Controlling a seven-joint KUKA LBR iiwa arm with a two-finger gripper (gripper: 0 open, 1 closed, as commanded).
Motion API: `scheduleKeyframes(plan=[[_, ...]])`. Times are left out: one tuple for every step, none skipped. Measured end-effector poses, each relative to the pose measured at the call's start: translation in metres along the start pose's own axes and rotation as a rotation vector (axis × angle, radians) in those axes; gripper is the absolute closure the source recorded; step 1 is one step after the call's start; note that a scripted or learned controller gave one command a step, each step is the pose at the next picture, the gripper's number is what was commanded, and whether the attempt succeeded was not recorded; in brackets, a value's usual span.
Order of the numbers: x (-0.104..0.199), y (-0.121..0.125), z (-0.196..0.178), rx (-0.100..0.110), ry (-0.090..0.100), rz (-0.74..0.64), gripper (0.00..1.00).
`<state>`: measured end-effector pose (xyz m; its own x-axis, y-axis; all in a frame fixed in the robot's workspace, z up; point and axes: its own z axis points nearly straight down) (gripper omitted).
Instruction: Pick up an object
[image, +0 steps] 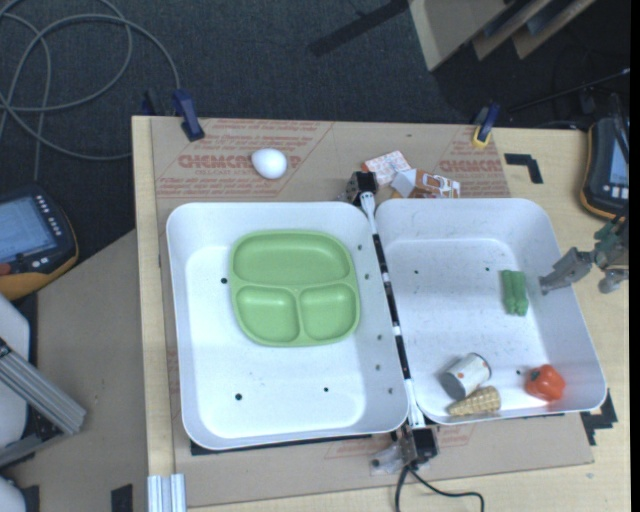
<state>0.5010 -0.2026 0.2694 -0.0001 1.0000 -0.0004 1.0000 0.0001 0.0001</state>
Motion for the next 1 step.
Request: scheduleKeyframes(plan=[[-0.0210, 0.0332, 0.1135, 0.001, 0.001, 0.001, 0.00]])
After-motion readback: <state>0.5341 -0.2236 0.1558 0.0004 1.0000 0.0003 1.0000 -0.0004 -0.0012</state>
